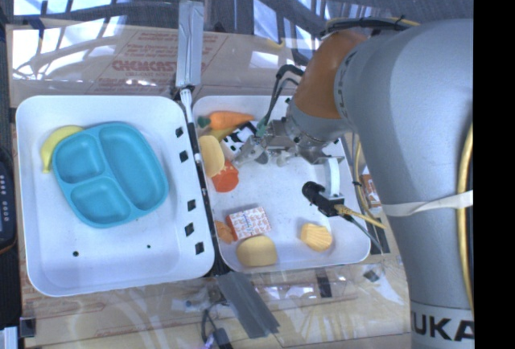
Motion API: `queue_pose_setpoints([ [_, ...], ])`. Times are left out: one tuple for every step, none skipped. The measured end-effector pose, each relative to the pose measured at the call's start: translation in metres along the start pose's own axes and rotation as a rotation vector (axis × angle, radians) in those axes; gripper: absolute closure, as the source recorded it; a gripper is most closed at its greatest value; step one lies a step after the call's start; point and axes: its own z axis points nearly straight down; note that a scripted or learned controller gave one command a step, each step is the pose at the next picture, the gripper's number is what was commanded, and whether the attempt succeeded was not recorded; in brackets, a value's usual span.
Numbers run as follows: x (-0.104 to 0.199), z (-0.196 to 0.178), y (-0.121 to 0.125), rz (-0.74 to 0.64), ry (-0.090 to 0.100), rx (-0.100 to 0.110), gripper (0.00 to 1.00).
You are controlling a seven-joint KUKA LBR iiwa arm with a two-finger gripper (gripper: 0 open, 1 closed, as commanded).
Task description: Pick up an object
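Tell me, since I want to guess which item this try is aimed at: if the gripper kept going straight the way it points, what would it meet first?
The gripper points toward the right bin's upper left corner. Going on, it would probably meet the black-and-white object beside the carrot first, though one slanted view leaves its height unclear.
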Motion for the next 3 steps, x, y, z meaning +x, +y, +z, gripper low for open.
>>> queue_pose_setpoints([
  [-0.027, 0.012, 0.044, -0.15, -0.006, 0.029, 0.0],
  [-0.024, 0.001, 0.049, -0.158, -0.009, 0.013, 1.0],
  [-0.001, -0.058, 0.054, -0.028, -0.002, -0.011, 1.0],
])
